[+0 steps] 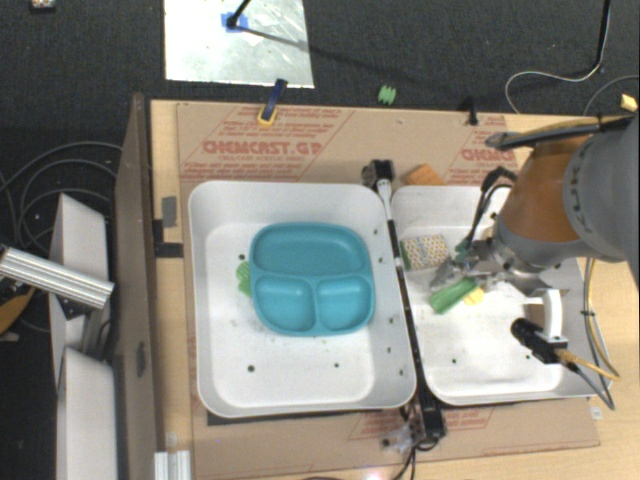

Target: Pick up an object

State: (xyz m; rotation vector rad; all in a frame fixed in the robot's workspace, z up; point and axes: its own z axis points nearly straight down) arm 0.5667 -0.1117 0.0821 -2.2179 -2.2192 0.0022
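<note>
In the right bin (480, 368) a green stick-shaped object (450, 295) with a yellow piece (474, 293) at its right end lies tilted near the bin's left side. My gripper (466, 268) is low over the bin, right at the upper right end of the green object and seemingly touching it. A pale speckled pad (424, 250) lies just up and left of the gripper. A teal divided plate (310, 278) rests in the left bin (225, 368), and a small green thing (243, 276) peeks out from its left edge.
A brown block (425, 175) sits at the right bin's far rim. The divider (398, 278) between the bins runs just left of the green object. The arm (560, 198) covers the right bin's far right part. Cardboard (270, 138) lies behind the bins.
</note>
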